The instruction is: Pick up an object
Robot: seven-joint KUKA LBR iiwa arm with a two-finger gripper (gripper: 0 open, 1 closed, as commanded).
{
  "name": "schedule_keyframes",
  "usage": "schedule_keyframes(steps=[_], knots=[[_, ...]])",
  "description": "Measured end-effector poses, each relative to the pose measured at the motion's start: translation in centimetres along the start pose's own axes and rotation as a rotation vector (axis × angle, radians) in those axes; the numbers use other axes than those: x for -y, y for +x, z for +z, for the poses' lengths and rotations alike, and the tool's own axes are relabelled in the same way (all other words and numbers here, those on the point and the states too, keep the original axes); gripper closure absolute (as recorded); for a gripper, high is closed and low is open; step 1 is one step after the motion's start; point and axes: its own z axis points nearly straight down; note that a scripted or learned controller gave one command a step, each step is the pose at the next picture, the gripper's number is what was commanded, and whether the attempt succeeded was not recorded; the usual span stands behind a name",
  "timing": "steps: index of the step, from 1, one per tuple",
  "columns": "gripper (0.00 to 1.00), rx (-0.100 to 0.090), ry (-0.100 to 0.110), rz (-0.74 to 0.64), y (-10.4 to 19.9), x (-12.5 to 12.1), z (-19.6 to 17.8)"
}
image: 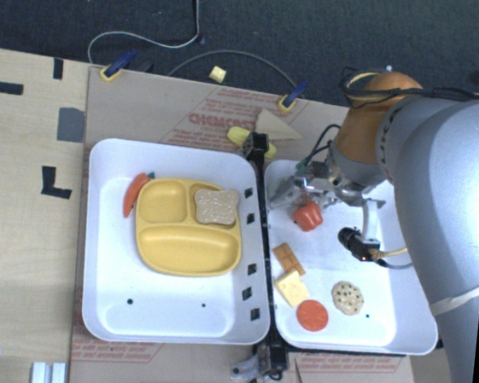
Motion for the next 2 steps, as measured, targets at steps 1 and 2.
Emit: schedule_keyframes(steps=[1,2], knots=[[0.00,0.001,-0.002,0.003,-0.2,2.4,-0.1],[1.00,0.001,-0.003,0.001,-0.2,2.3,-1.1]])
